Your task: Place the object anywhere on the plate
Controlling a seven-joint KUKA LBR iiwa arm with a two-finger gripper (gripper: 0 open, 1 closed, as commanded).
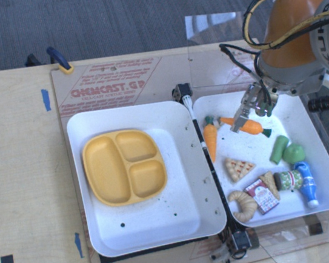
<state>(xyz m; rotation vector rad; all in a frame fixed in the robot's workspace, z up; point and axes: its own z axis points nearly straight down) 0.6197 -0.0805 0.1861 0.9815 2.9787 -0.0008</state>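
A yellow plate (124, 166) with three compartments lies in the left bin (183, 217). My gripper (255, 108) hangs over the upper part of the right bin (326, 152). It is directly above an orange toy carrot (248, 126) with a green end, and I cannot tell whether it touches the carrot. A second carrot (210, 140) lies along the right bin's left wall.
The right bin also holds a pizza slice (238, 167), two green pieces (285, 150), a blue bottle (307, 183), a red box (263, 196), a croissant (243, 203) and a small can (289, 179). A black divider (201, 140) runs between the bins.
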